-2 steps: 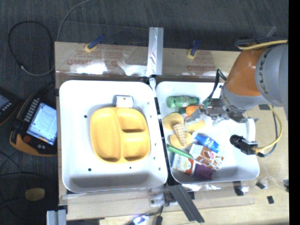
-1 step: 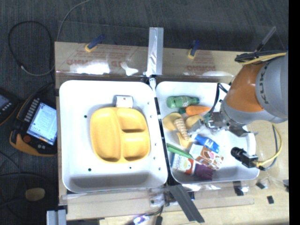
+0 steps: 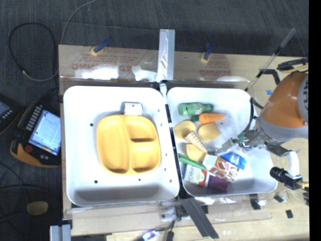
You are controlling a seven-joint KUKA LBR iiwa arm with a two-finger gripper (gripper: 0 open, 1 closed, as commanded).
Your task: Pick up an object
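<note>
Dark carpet surrounds a wooden bench (image 3: 235, 64) carrying two shallow white bins side by side. One bin (image 3: 80, 134) lies well away from the hand and holds a yellow divided tray (image 3: 128, 143). The other bin (image 3: 261, 177), the one the arm reaches into, is crowded with small things.

The hand (image 3: 239, 140) sits low at the arm-side edge of that pile, below the orange wrist band (image 3: 286, 104). Whether its grip is wide or narrow I cannot tell, and nothing can be made out held in it.

Just beside the hand, toward the near rim, lies a blue and white packet (image 3: 232, 160), touching a brown and white carton (image 3: 223, 169). Farther from the hand on the pile's far side are an orange carrot (image 3: 211, 118), a green bottle (image 3: 195, 108), a pale yellow round piece (image 3: 208, 131) and a waffle cone (image 3: 196, 142).

Judging from the crowding, the main risk is a grasp that closes on two overlapping things at once, or on a flat packet edge that slips out. The packet lies flat on the bin floor, so a closing grip may skid over it. A descent near the bin wall could also strike the rim
</note>
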